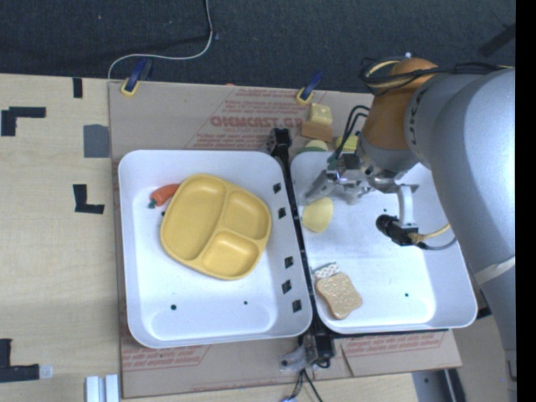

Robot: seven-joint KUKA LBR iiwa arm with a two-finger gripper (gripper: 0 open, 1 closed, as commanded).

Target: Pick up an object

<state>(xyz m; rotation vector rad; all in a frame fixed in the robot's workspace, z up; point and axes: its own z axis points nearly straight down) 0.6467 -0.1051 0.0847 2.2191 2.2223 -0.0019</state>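
In the right bin [419, 308], my gripper [328, 184] reaches down at the back left corner, just above a pale yellow round object [317, 215]. A slice of toast [338, 296] lies near that bin's front left. A pale green item [315, 146] sits at the bin's back edge, partly hidden by the wrist. A yellow divided plate [215, 225] fills the middle of the left bin [209, 321], with an orange carrot piece [163, 193] peeking out behind its left edge.
A tan block [317, 121] rests on the cardboard behind the right bin. The black divider clips [289, 249] run between the bins. The grey arm [469, 141] covers the right bin's back right. Blue clamps [134, 75] hold the cardboard's back edge.
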